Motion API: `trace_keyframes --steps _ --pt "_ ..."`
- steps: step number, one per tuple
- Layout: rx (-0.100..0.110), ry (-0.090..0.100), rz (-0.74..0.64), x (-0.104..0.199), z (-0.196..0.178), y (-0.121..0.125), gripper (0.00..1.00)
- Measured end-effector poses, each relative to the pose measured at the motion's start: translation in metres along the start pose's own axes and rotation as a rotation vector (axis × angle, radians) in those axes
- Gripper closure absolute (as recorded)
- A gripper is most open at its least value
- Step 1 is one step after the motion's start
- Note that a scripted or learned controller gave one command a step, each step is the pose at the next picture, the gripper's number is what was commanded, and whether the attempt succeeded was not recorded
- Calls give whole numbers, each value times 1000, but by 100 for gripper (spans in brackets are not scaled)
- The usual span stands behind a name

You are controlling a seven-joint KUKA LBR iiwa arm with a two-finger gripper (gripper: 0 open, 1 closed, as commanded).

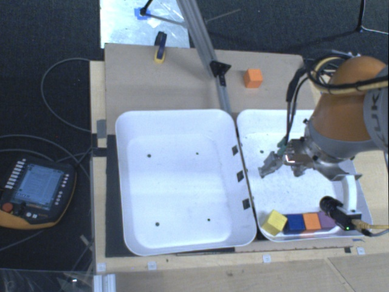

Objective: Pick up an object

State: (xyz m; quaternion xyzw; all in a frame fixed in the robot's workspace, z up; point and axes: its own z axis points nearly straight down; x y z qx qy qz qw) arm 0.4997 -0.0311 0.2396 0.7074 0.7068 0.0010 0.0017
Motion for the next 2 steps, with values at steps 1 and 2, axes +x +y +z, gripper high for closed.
trace_keyframes --steps 1,2 --pt "5 1 1 -14 25 -15 0" --pt "-2 2 -9 13 -9 -13 0"
